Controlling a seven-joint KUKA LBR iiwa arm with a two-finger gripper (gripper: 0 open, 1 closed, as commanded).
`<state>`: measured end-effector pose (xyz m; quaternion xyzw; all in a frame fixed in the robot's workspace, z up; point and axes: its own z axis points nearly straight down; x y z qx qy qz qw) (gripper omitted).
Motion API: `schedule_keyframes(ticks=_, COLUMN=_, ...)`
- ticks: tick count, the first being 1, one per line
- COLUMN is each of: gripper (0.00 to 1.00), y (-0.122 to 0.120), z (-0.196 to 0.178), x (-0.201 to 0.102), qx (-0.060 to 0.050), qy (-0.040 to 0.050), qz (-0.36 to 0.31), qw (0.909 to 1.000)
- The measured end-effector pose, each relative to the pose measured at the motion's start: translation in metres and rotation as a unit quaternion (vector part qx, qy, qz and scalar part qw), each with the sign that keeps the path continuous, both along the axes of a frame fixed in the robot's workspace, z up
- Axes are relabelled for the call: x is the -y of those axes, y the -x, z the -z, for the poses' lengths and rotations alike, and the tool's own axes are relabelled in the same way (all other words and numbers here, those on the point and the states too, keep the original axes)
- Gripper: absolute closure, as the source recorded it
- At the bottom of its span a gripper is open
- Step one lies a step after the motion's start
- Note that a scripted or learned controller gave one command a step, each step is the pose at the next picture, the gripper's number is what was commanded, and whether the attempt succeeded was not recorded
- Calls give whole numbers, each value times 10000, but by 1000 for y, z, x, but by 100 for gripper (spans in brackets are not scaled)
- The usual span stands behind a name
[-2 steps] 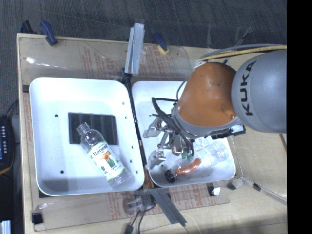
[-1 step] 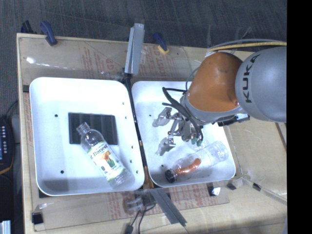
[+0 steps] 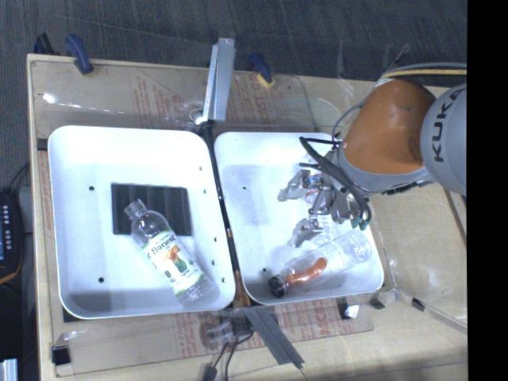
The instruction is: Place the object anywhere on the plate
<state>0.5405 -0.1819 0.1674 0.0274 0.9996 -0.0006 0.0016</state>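
Tool [image 3: 311,209] hangs spread and empty just above the capped clear bottle [image 3: 317,267] along the right bin's [image 3: 254,181] front edge; descend centred across its body before closing.

Your grey arm [image 3: 444,133] reaches in from the right, orange band [image 3: 389,129] above the wrist, and the gripper [image 3: 305,209] hangs with its fingers spread apart.
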Motion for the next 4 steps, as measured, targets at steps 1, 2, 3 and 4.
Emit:
schedule_keyframes(ticks=1, gripper=0, y=24, z=2, x=28, qx=-16, qy=-6, qz=-140, qw=9999)
schedule_keyframes(ticks=2, gripper=0, y=63, z=-15, x=28, qx=-17, qy=-4, qz=-1088, qw=9941)
schedule_keyframes(ticks=3, gripper=0, y=34, z=-3, x=28, qx=-5, qy=0, qz=-1257, qw=9921)
schedule_keyframes(ticks=4, gripper=0, y=48, z=11, x=29, qx=-18, qy=-8, qz=-203, qw=9998)
